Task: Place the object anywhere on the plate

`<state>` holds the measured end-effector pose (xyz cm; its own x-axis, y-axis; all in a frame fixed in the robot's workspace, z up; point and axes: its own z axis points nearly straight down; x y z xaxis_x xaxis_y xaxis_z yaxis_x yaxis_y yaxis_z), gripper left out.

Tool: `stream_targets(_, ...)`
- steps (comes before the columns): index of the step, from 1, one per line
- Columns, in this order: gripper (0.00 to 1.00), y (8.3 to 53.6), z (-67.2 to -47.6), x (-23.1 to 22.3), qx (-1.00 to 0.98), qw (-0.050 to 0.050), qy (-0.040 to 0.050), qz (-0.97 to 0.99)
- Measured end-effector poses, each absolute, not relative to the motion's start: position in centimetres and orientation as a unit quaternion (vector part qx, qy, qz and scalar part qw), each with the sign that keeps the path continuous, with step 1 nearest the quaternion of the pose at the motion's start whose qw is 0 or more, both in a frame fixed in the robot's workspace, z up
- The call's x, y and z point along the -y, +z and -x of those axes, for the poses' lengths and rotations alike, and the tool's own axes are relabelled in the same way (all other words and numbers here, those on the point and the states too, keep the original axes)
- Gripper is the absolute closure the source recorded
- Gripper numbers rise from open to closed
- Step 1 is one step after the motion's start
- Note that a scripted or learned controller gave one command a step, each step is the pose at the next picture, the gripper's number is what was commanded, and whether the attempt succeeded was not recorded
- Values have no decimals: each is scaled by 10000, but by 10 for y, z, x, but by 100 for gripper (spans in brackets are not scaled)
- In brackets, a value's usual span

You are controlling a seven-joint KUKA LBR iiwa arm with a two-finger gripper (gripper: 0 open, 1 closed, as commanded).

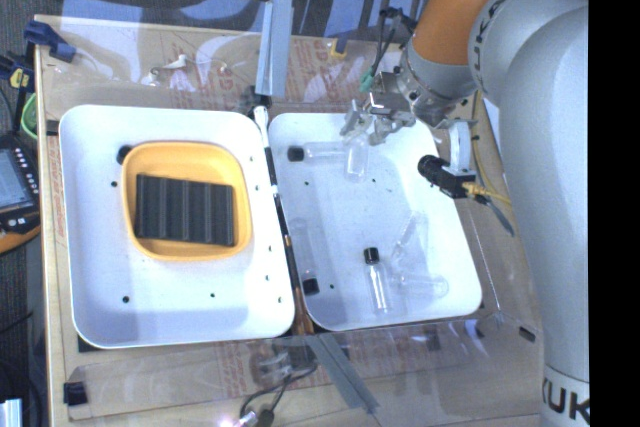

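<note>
The yellow plate (185, 200) with a dark ridged centre lies in the left white bin (90, 295). In the right white bin (340, 215) lie clear objects. A small vial with a black cap (374, 277) rests near the front. Another clear vial (318, 153) with a black cap lies at the back left. Clear plastic pieces (412, 260) sit at the front right. My gripper (366, 125) hangs over the back of the right bin, just right of the back vial. A clear piece (356, 161) sits right under it; I cannot tell if it is held.
The grey arm with its orange band (455, 0) covers the right side of the bench. A black fitting with a cable (445, 177) juts over the right bin's right edge. A metal rail (272, 40) stands behind the gap between the bins.
</note>
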<state>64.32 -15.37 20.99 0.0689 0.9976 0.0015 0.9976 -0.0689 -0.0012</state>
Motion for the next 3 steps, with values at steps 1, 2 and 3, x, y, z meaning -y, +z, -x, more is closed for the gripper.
stream_targets(1,100,190,-618,129,7779,27,17,6284)
stream_targets(2,100,260,-617,52,7864,3,5,6177)
stream_targets(3,100,200,-623,18,8509,20,15,5253)
